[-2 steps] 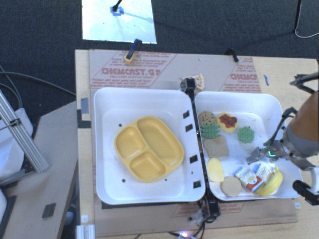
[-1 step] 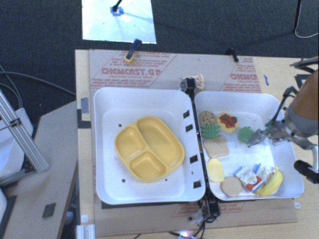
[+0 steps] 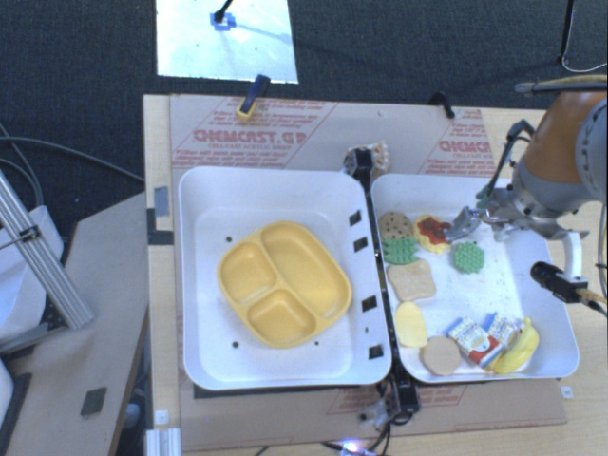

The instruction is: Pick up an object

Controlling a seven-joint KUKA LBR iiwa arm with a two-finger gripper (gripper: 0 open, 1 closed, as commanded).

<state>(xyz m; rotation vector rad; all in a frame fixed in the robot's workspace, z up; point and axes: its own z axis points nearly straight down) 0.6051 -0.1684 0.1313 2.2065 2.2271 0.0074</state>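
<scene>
Printed in red on protective sheet [image 3: 313, 126] covering bench: "CHEMCAST GP", legible at upper left; repeated at upper right, partly legible. Smaller print unreadable.

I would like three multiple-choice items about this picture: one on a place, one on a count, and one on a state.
1. Where does the yellow tray lie?
A. in the left bin
B. in the right bin
C. on the bench outside the bins

2. How many compartments does the yellow tray have?
A. two
B. three
C. five

3. Where is the gripper now?
A. over the left bin
B. over the right bin, near the food pieces
C. over the brown board behind the bins

Answers:
1. A: the tray rests on the floor of the left bin.
2. B: its ridges divide it into three hollows.
3. B: it sits above the right bin, close to the red piece and the green round piece.
</scene>
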